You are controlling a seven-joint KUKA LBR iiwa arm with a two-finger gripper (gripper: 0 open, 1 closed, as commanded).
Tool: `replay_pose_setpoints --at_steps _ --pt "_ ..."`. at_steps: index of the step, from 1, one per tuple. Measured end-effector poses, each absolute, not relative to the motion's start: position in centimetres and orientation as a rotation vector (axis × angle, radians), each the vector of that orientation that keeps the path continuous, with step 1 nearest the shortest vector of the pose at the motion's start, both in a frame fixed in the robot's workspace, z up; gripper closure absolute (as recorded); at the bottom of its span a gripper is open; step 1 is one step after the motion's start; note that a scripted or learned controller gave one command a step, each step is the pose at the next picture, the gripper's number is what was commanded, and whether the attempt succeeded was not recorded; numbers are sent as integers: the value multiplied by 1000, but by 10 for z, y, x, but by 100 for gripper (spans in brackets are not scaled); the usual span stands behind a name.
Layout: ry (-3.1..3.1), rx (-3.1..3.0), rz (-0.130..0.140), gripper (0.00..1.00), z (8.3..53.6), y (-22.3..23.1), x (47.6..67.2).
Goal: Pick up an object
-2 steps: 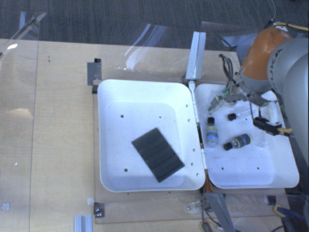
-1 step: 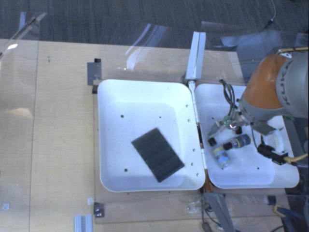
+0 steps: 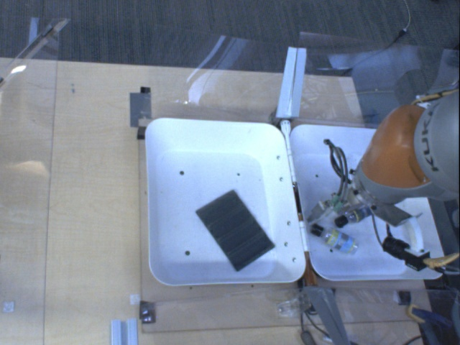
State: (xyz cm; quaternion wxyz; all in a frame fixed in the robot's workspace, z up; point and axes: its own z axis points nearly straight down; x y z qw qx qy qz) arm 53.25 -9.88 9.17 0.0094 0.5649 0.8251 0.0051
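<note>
A dark grey ribbed rectangular pad (image 3: 235, 229) lies flat and slantwise in the left bin (image 3: 165, 192), toward its front. In the right bin (image 3: 316, 146) the arm reaches down, and the gripper (image 3: 333, 211) hangs low near the bin's left front. Just below the gripper lies a small clear bottle-like object (image 3: 340, 243) with a dark end (image 3: 316, 229). It is close to the gripper, but I cannot make out whether they touch. The orange wrist band (image 3: 392, 153) hides the middle of the right bin.
A thin black looped cable (image 3: 335, 158) runs across the right bin's floor behind the gripper. A metal rail (image 3: 292, 85) stands behind the seam between the bins. A small dark bracket (image 3: 141, 108) sits at the left bin's back corner.
</note>
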Motion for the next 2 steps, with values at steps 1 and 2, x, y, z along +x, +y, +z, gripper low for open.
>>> replay_pose_setpoints --at_steps 1,2 --pt "2588 1749 11 0 91 -155 550" --pt "2582 1741 19 100 104 -154 554"
